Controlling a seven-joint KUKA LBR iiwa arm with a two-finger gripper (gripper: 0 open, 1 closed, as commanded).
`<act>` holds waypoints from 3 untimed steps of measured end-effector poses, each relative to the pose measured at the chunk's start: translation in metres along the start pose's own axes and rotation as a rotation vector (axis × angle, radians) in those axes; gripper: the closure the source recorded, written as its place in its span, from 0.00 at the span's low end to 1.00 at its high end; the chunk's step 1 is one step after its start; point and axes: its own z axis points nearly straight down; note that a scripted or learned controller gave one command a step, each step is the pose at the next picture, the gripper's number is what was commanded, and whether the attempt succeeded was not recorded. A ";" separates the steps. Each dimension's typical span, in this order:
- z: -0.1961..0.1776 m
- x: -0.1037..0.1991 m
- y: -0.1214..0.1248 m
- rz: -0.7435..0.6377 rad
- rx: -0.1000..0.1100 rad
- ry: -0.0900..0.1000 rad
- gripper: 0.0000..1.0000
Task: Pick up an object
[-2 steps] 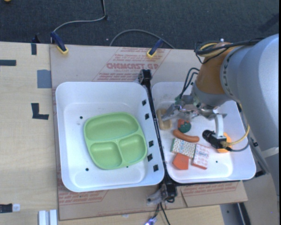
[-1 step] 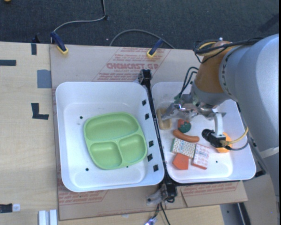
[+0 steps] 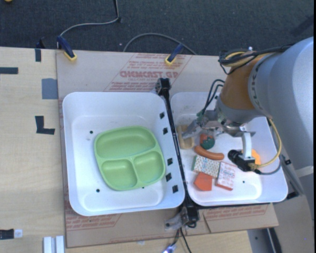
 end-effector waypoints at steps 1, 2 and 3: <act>0.000 -0.001 0.002 0.000 0.004 0.002 0.00; 0.001 -0.004 0.010 -0.004 0.008 0.006 0.00; 0.000 -0.001 -0.008 0.000 0.000 0.000 0.00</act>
